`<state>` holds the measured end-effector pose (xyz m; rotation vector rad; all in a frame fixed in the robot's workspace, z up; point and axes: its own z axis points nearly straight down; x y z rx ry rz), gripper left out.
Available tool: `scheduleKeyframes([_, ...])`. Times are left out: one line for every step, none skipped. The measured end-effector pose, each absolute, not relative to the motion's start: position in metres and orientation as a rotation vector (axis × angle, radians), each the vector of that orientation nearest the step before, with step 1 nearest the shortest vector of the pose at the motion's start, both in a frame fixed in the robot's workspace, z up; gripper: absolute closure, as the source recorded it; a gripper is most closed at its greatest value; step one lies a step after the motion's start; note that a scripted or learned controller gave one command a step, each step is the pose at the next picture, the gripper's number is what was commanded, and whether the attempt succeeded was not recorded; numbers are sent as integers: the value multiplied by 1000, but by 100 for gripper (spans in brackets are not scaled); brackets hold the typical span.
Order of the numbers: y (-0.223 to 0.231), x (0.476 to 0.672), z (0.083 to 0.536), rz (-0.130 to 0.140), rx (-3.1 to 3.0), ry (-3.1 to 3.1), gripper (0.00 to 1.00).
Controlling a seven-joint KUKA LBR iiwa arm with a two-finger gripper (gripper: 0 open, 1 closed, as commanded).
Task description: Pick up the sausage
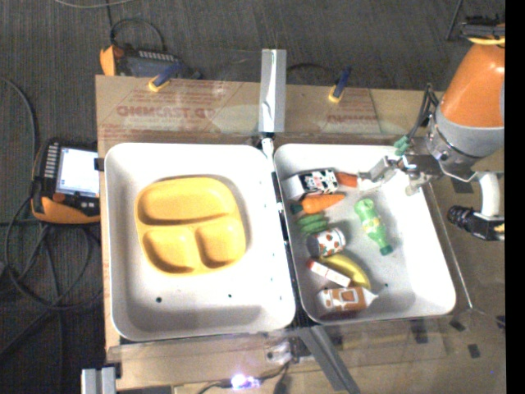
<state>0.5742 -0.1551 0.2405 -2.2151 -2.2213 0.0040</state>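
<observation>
Sausage (348, 180), small reddish-orange stub, lies beside the tool (392, 167), whose state I cannot tell.

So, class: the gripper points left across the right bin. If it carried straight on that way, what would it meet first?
Probably the orange-red piece lying just ahead of the gripper, then the black-and-white carton behind it. The gripper's height is unclear from this slant, so it might pass above them.

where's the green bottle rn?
In the camera view, the green bottle lies in the right bin, right of the carrot and the round can, above the banana.
</observation>
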Motion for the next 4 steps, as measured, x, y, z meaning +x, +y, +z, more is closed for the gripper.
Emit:
scheduleKeyframes([-169,617,105,9,-2250,-2188,0])
scheduleKeyframes([-195,669,87,6,-2500,-1899,0])
scheduleKeyframes([-196,669,97,14,-2505,-1906,100])
scheduleKeyframes([-191,618,239,7,-2347,-2086,100])
